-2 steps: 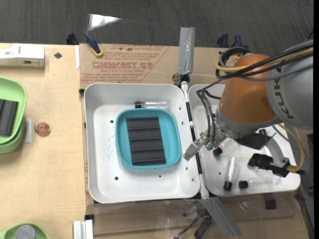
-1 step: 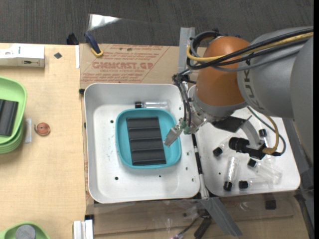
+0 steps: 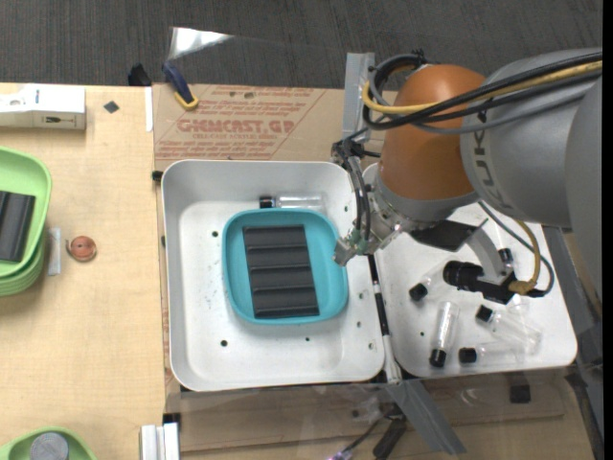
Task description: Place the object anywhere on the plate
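The gripper (image 3: 350, 247) is seen low over the left bin (image 3: 192, 333), right at the right-hand rim of the turquoise plate (image 3: 330, 290). Whether the jaws are open or closed cannot be told from this angle, and nothing can be made out between them. The plate is occupied by a black ribbed block (image 3: 280, 268), laid flat along its middle. Which object is meant is not settled by the view, but a clear capped vial (image 3: 287, 201) is spotted lying on its side in the same bin, just beyond the plate's far rim and off it, so the placing is judged not yet done. More clear vials (image 3: 442, 326) are scattered in the right bin (image 3: 556, 343), well apart from the plate. Such a vial is expected to be light and stiff, yet smooth, slick and ready to roll. It is best taken across the barrel near its middle, jaws square to its length, and squeezed gently in case it is glass. A bare strip of plate beside the block is open for setting it down.
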Motion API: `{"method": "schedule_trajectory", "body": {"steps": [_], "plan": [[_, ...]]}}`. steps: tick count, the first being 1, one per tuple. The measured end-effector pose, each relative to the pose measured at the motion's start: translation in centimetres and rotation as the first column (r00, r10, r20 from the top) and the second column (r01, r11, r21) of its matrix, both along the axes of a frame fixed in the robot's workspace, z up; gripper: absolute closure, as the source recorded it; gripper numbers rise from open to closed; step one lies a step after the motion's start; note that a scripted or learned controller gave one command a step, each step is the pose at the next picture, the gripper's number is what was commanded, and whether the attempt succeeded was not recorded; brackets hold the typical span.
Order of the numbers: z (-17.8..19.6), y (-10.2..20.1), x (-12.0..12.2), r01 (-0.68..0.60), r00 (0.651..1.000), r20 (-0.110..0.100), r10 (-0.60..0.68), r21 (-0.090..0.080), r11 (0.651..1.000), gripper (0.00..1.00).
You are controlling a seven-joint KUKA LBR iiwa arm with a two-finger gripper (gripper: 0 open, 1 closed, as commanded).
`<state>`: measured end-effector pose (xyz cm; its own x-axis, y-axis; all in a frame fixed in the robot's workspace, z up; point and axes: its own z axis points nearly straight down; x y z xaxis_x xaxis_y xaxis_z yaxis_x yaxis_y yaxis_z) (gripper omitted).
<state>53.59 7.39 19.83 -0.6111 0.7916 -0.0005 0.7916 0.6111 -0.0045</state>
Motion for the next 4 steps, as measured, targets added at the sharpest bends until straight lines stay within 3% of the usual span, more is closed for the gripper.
{"method": "schedule_trajectory", "body": {"steps": [1,2,3,4], "plan": [[0.0,0.0,0.0,0.0,1.0,0.0,0.0,0.0,1.0,0.0],[0.8,-0.1,0.1,0.001,1.0,-0.001,-0.001,-0.001,1.0,1.0],[0.8,-0.1,0.1,0.001,1.0,-0.001,-0.001,-0.001,1.0,0.0],[1.6,-0.3,0.1,0.002,1.0,-0.001,-0.002,-0.003,1.0,1.0]]}}
